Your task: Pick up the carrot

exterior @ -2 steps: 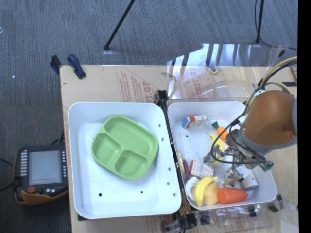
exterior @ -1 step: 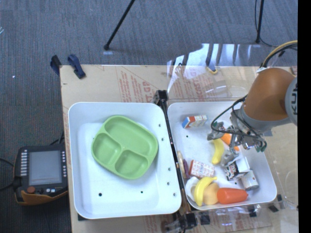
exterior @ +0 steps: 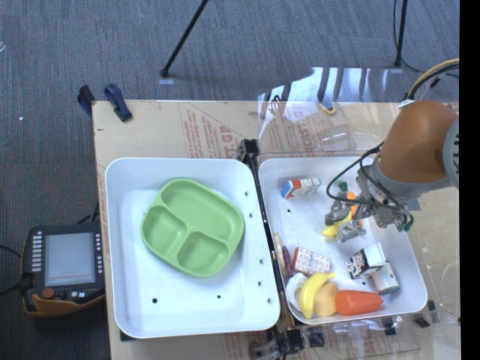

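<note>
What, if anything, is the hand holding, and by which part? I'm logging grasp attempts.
Cannot be told. The hand sits low in the right bin, near a small yellow item; the carrot lies untouched.

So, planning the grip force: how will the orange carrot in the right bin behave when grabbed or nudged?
The smooth orange tapered carrot looks rigid, probably plastic, so it is likely light and slippery. Its rounded body may roll when pushed. It lies against the pale peach ball near the white bin's front wall, which may crowd a grasp.
</note>
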You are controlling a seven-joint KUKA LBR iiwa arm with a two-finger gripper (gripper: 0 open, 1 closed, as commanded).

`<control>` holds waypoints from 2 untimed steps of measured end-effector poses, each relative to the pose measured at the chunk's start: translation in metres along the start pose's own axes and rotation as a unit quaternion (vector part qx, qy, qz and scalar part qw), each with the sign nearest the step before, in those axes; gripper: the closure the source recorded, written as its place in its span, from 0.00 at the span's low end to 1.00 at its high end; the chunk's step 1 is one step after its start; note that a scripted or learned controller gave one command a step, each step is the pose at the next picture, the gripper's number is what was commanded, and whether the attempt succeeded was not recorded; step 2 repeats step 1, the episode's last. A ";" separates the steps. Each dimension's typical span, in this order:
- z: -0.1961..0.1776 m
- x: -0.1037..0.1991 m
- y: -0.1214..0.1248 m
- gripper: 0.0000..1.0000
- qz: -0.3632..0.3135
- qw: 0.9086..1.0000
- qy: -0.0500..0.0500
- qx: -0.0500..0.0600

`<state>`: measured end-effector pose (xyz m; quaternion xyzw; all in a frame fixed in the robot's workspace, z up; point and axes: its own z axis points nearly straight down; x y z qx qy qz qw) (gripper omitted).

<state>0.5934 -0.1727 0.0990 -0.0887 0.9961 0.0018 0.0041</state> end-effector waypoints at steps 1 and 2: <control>-0.010 -0.002 0.001 1.00 -0.001 1.000 -0.002 0.000; -0.010 -0.002 0.001 1.00 -0.001 1.000 -0.002 0.000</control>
